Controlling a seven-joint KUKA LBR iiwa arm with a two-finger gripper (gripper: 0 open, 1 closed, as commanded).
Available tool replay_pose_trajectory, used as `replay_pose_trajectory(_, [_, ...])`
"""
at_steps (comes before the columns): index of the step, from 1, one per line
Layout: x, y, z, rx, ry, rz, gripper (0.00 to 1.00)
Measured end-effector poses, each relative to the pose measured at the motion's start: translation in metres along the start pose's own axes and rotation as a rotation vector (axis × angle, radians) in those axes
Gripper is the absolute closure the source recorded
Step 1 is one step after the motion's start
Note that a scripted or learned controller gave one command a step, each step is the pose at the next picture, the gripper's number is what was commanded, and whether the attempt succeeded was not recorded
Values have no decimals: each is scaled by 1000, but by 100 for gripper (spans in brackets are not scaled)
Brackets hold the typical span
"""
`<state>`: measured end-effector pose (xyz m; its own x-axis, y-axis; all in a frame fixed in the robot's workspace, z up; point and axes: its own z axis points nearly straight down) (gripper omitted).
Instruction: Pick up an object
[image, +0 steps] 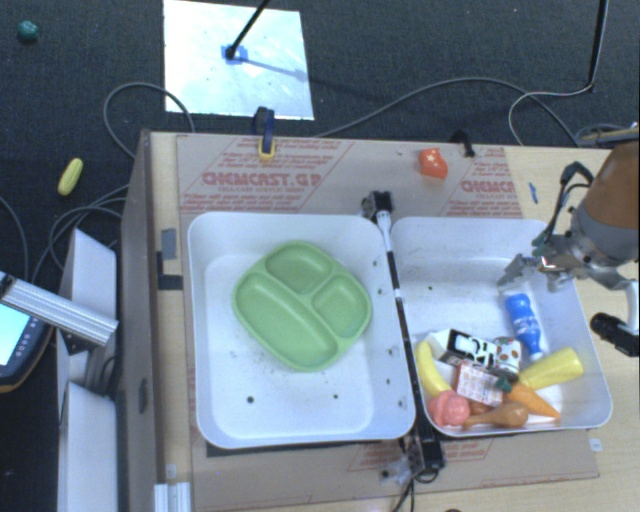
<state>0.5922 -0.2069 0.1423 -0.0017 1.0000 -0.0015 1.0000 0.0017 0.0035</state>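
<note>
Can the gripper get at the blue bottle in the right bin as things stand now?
Probably yes. The gripper hangs just above the blue bottle, which lies at the upper edge of the toy pile with nothing on top of it. The right bin's wall is close, though.

A robotics lab is showing here: loose grey cables (150, 95) are trailing over dark carpet (80, 90) around a cardboard-covered tabletop (330, 175) bearing two shallow white bins (215, 300).
</note>
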Motion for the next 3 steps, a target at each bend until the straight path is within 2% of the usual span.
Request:
replay_pose_trajectory(1, [25,-15,58,3,2,-1,0])
replay_pose_trajectory(2, [25,-13,47,-1,1,-3,100])
replay_pose_trajectory(3, [82,38,22,-1,2,-4,100])
